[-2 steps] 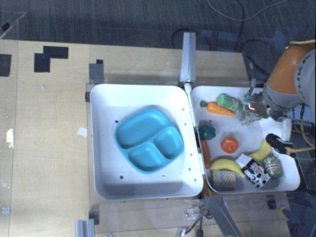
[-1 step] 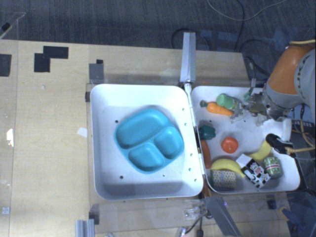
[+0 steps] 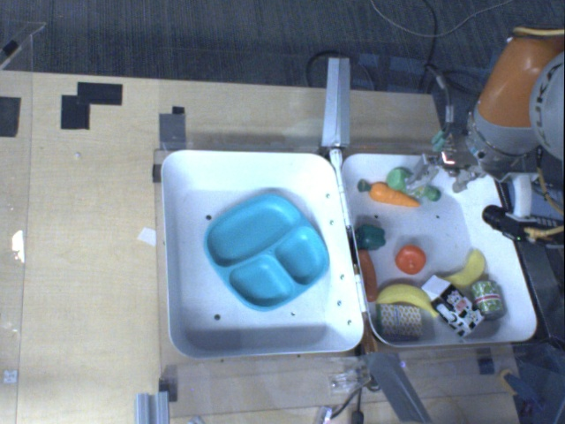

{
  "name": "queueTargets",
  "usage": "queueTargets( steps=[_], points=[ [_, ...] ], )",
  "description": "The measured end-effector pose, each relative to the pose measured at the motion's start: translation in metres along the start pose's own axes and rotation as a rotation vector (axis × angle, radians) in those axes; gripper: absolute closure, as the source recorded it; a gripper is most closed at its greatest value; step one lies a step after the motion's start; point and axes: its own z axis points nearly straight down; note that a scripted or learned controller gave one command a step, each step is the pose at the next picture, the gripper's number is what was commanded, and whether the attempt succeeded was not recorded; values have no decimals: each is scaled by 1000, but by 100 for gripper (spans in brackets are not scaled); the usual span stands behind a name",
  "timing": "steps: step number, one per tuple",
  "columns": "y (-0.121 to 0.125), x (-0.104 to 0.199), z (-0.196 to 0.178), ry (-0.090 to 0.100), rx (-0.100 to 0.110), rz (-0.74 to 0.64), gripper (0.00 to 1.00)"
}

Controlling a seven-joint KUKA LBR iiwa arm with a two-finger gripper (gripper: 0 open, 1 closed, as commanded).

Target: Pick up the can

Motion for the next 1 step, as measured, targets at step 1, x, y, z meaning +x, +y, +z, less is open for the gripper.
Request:
queueTargets(
  steps=[1],
  points=[
    [-60, 62, -13, 1, 3, 15, 0]
  ],
)
